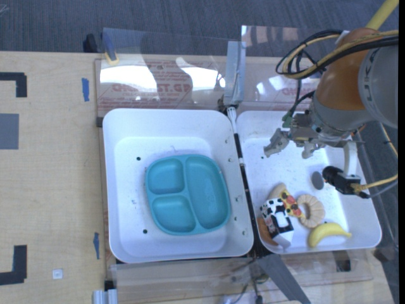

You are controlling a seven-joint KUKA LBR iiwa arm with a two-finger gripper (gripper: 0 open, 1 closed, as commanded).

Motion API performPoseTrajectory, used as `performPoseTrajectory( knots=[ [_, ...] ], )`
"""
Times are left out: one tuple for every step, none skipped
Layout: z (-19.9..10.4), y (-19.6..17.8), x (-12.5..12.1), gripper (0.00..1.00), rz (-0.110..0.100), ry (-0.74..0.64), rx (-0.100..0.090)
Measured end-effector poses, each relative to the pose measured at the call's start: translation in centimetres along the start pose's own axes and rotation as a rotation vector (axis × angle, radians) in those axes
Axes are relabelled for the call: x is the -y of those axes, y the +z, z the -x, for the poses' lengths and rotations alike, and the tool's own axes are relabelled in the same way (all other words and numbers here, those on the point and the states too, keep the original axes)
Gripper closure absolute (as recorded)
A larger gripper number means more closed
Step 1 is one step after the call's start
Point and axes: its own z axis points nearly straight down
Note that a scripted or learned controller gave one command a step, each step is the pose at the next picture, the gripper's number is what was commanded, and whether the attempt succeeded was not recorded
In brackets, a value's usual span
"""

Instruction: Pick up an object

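Grey gripper (292,145) hangs with fingers spread and nothing between them above the right bin (373,223); the banana (328,233) lies near that bin's front edge, so grasping and lifting remain undone.

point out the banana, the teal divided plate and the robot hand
banana (328,233), camera view, middle of its yellow curve
teal divided plate (187,194), camera view, the ridge where its compartments meet
hand (292,144), camera view, midway between its fingertips, above the right bin
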Motion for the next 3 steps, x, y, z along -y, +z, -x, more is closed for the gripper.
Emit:
performPoseTrajectory(
  knots=[
    [3.2, 9.4, 3.8, 0.00, 0.001, -0.368, -0.001],
    [3.1, 8.4, 3.7, 1.00, 0.005, -0.367, 0.000],
    [-3.7, -0.3, 0.9, 1.00, 0.008, -0.268, -0.002]
  ],
)
